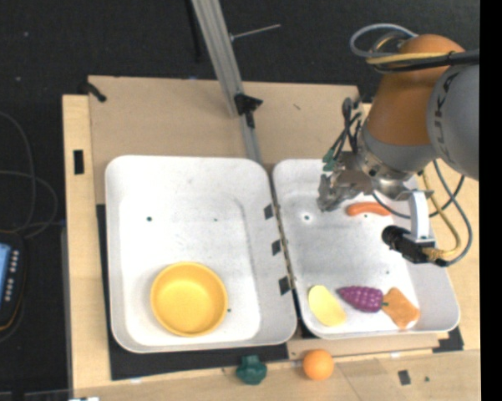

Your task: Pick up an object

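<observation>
My gripper (327, 199) hangs over the upper left part of the right bin (334, 249), with the arm's orange band above it. An orange sausage-shaped piece (368, 210) lies just right of the gripper, partly under the wrist. Along the bin's front edge lie a pale yellow piece (326, 306), a purple grape bunch (361, 297) and an orange chunk (401, 307). A yellow bowl (189, 298) sits in the left bin (184, 199). I see nothing between the fingers from this angle.
An orange ball (317, 364) and a small green object (251, 370) lie on the bench in front of the bins. A grey metal pole (225, 57) slants in from the top. Black cables and a connector (409, 245) hang off the wrist.
</observation>
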Available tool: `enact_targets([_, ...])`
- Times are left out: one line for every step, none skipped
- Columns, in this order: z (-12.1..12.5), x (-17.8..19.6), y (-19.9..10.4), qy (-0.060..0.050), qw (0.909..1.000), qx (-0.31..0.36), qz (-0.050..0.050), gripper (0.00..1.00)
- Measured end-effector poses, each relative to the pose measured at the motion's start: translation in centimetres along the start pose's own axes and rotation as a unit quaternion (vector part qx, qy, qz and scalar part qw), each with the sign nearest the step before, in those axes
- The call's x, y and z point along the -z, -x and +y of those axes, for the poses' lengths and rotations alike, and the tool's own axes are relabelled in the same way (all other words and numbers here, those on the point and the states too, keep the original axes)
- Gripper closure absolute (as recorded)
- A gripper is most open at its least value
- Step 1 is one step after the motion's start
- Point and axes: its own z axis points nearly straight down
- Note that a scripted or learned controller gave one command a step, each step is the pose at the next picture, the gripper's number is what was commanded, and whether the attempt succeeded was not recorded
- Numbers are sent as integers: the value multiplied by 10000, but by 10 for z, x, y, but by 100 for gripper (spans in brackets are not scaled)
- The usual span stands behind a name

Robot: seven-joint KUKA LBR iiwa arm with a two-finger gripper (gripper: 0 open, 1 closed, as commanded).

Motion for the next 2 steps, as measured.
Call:
enact_targets([-2,3,-43,-10,10000,-1,1,100])
enact_targets([-11,9,-103,-13,10000,9,6,100])
